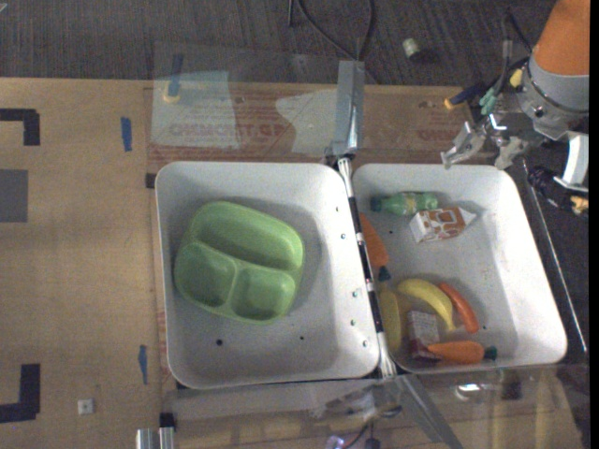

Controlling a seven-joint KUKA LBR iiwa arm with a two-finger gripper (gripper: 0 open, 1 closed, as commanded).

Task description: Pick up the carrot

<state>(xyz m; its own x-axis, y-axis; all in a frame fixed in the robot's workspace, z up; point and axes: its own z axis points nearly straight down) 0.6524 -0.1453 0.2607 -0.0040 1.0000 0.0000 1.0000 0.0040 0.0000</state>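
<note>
Where bins meet, 1 carrot (374, 242)

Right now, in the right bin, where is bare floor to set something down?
The right bin has bare floor in its middle and right side, bordered by the juice carton above and the banana below. The bottom left corner is crowded: banana, carrot and other pieces lie packed together.

The arm (562, 59) comes in from the far right corner, its orange band uppermost and the grey wrist below it, angled down and to the left. The gripper (477, 143) hangs at its end, its two slim fingers (459, 152) spread apart with nothing between them.
</note>
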